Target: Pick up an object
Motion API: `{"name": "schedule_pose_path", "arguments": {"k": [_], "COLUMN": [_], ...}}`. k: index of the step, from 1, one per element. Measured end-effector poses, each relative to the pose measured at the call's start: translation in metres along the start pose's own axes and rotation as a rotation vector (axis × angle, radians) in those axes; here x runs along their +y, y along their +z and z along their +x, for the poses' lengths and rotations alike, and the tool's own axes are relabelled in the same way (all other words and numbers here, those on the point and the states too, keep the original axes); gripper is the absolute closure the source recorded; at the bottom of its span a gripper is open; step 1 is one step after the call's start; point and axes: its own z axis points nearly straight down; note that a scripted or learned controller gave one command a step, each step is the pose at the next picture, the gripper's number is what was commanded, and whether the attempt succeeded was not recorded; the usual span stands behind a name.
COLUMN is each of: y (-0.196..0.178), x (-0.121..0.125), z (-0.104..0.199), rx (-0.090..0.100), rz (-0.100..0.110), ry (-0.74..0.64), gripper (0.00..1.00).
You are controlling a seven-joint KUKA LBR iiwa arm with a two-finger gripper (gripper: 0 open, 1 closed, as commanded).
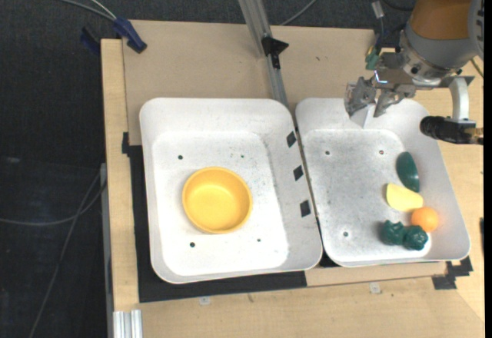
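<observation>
My gripper (pixel 370 107) hangs over the far edge of the right bin (pixel 350 198), its two fingers spread apart with nothing between them. Along that bin's right side lie a dark green oval piece (pixel 407 169), a pale yellow piece (pixel 403 197), a small orange ball (pixel 424 219) and a dark green lumpy piece (pixel 403 235). These things sit toward the near right, well apart from the gripper. A yellow bowl (pixel 217 199) rests upright in the left bin (pixel 165 175).
A metal pole (pixel 257 14) slants down from the top to the gap between the bins. A blue clamp (pixel 129 34) grips the bench's far left corner. Black clips (pixel 298 172) mark the seam between bins. A black fitting (pixel 446 129) juts out to the right of the gripper.
</observation>
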Motion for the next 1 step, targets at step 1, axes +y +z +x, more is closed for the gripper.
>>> {"name": "schedule_pose_path", "arguments": {"k": [1], "y": [-0.0029], "x": [0.0079], "z": [0.0596], "rx": [-0.001], "rz": [-0.005], "ry": [-0.001], "gripper": [1.0]}}
